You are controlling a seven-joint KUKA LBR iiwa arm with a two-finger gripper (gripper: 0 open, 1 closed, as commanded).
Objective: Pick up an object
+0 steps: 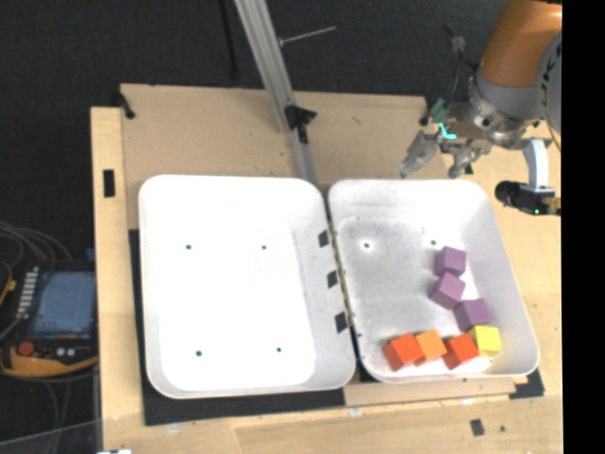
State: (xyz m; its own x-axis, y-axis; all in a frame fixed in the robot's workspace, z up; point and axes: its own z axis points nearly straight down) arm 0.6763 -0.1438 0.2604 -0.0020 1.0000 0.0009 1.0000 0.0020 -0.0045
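Several small blocks lie in the right bin (378,206), toward its near right corner. Three purple blocks (450,261) (447,290) (473,312) run down the right side. Below them sit a yellow block (487,338), a red block (461,350), a light orange block (431,345) and a darker orange block (405,351) along the near wall. My gripper (437,159) hangs above the far rim of the right bin, well apart from the blocks. Its fingers (414,156) are spread open with nothing between them.
The left bin (232,282) lies beside the right one on the wooden bench. A slanted metal pole (269,60) rises from behind the bins' shared edge. A teach pendant (52,310) rests off the bench at the left.
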